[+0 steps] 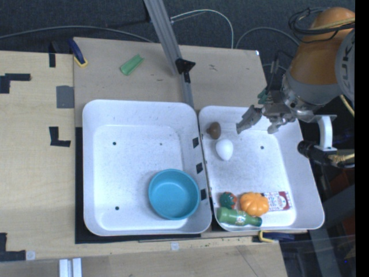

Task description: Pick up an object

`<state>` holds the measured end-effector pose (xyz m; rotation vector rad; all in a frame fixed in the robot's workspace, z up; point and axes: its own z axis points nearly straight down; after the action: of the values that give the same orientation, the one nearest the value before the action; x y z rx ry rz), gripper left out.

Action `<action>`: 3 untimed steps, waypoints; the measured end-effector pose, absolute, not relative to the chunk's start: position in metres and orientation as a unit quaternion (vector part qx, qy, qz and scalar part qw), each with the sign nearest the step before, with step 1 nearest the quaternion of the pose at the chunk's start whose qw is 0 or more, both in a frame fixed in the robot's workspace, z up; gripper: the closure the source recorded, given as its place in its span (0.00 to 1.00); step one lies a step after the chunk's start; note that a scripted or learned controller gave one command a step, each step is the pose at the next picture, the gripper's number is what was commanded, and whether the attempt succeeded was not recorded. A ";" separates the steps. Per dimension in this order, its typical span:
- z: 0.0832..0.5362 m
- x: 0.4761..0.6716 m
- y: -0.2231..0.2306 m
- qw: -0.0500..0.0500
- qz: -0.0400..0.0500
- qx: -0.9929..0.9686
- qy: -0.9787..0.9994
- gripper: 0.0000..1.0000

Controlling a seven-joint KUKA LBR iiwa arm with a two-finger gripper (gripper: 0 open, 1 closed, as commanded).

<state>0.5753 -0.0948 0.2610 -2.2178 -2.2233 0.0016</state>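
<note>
Gripper point(258, 122) hovers over the far end of the right bin point(288, 166), arm coming in from the right. Fingers point(247, 122) look spread apart with nothing between them, so no grasp yet.

Candidates are all in the right bin:
- white egg-shaped object point(224, 149), just left of and nearer the camera than the gripper, sitting alone on bare floor. Easiest target in my view, with clear space on all sides.
- small brown object point(214, 130), just beside the egg, close to the bin's left wall. The wall may block a finger.
- cluster at the near edge: orange pumpkin-like piece point(253, 203), green item point(237, 217), small green-red one point(227, 199), flat red-white packet point(279, 201). They are touching or overlapping, so a clean pinch there is risky.

Left bin point(115, 154) holds only a blue bowl point(173, 193), upright, near the right wall. It is well apart from the gripper and wide for a two-finger pinch.

Judgement: this is the approach phase. The open stance above the egg/brown pair suggests one of those is the pick. A round egg could squirt out if the fingers close off-centre.
</note>
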 end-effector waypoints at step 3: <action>0.137 0.565 -0.103 0.003 0.003 -0.707 -0.708 0.00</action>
<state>0.5654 -0.1028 0.1370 -2.2149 -2.2183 0.0097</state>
